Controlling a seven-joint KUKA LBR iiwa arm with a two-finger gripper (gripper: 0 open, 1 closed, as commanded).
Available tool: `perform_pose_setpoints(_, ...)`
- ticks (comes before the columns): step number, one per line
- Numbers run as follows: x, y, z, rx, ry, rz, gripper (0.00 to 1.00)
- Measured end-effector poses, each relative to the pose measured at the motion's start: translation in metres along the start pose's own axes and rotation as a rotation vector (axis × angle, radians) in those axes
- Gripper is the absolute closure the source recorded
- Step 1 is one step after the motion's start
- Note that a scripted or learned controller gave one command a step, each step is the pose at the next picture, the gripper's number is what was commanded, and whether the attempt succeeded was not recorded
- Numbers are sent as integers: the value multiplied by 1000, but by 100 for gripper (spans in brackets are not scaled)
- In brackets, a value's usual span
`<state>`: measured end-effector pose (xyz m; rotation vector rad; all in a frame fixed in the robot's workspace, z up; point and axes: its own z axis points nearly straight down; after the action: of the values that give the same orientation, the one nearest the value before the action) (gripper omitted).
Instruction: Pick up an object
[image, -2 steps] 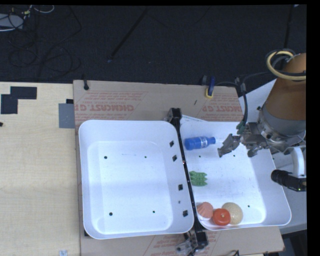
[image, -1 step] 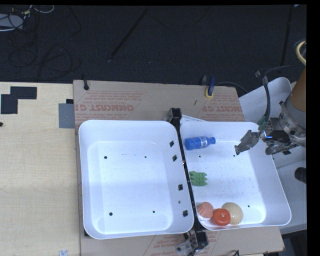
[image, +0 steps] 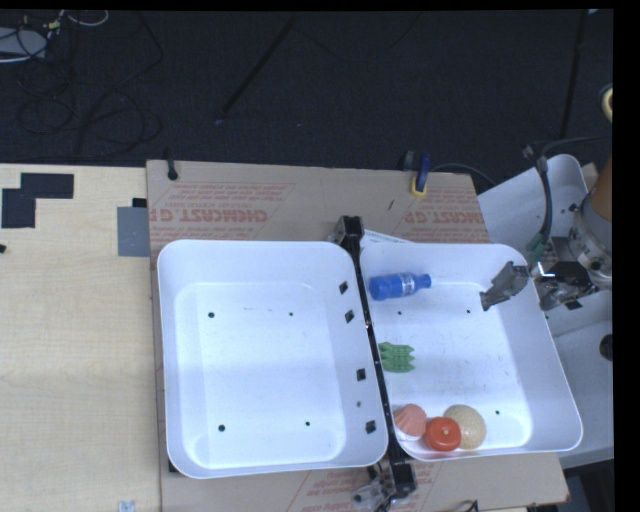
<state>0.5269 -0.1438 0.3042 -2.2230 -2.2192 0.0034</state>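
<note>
White right bin (image: 548, 395) holds every candidate: blue bottle (image: 400, 286) lying on its side near the far wall, green item (image: 396, 357) just beside the black rail (image: 372, 350) between the bins, and a tight cluster at the near wall made up of a pink piece (image: 408, 420), a red round piece (image: 443, 433) and a beige ball (image: 467, 424). Gripper (image: 504, 284) hangs at the right bin's far right rim, well apart from all of them, with nothing visibly in it; at this angle and resolution it's impossible to say whether it is released or clenched. Risks, as judgement: the bottle is round and on its side, so a descent off its axis likely rolls it away or pins it against the wall. The green item sits so close to the rail that the approach probably clips the rail or the bin wall before closing. The three clustered pieces touch or nearly touch, so a grasp there may catch two, or shove one aside and close on air; the sloped near wall also leaves little room. The gripper is also close to the rim, so a low lateral move could snag it. The bottle looks like the safest target, if approached across its short axis.
</note>
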Motion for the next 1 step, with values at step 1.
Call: perform_pose_setpoints(1,0,0,-10,1,1,-1,100)
